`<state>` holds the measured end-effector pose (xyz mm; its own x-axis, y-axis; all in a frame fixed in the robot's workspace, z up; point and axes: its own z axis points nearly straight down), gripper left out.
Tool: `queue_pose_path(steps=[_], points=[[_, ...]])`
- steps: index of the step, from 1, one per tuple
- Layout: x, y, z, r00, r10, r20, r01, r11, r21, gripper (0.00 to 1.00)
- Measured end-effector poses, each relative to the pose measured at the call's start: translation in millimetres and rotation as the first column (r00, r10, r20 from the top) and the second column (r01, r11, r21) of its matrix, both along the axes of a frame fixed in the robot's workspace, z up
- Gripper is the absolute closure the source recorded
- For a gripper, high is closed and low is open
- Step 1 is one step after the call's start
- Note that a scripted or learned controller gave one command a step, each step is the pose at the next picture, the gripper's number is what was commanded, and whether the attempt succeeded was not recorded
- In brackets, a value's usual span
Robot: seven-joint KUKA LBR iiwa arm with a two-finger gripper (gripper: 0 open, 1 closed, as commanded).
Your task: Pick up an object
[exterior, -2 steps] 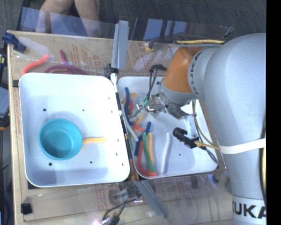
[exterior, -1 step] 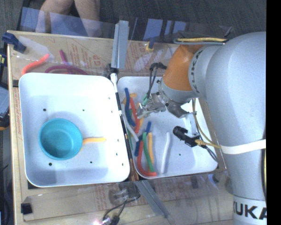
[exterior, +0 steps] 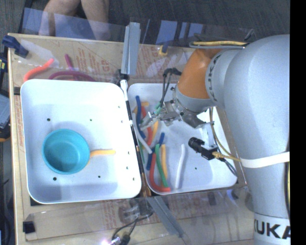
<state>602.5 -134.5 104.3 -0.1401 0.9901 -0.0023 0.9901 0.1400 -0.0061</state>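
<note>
The gripper (exterior: 154,117) hangs low in the right bin (exterior: 220,180) over a heap of colored sticks (exterior: 155,154), perhaps touching them, though its grip cannot be told.

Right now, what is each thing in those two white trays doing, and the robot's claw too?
Blue pan: upright in the left bin, yellow handle pointing toward the right bin.
Coloured sticks: lying loose in a jumbled pile in the right bin.
White stick: lying flat beside the pile.
Gripper: low over the pile's far end; its grip cannot be judged.
</note>
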Motion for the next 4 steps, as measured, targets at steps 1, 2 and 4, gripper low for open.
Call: queue_pose_path(steps=[1,2,4], points=[[0.2,0.5,9.8,1.0,0.002,-0.001,-0.002,1.0,0.002,1.0],[0.2,0.5,9.7,1.0,0.002,-0.001,-0.002,1.0,0.002,0.0],[-22.6,8.2,5.1,1.0,0.003,0.019,-0.003,1.0,-0.004,1.0]])
